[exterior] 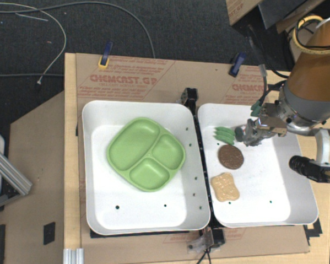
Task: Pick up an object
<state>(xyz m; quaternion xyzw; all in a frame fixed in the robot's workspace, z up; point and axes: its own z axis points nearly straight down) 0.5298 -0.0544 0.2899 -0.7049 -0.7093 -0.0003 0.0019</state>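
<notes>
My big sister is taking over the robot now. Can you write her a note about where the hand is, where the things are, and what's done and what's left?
Hand: low over the right bin, near its far left part, beside the green toy. Whether it holds anything cannot be told from this view.
Right bin: green toy at the far left; brown round cookie just in front of it; tan cracker nearer the front.
Left bin: green divided plate in the middle.
Done: nothing looks lifted yet.
Left: grip one thing, probably the green toy since it is closest, and lift it up.
</notes>
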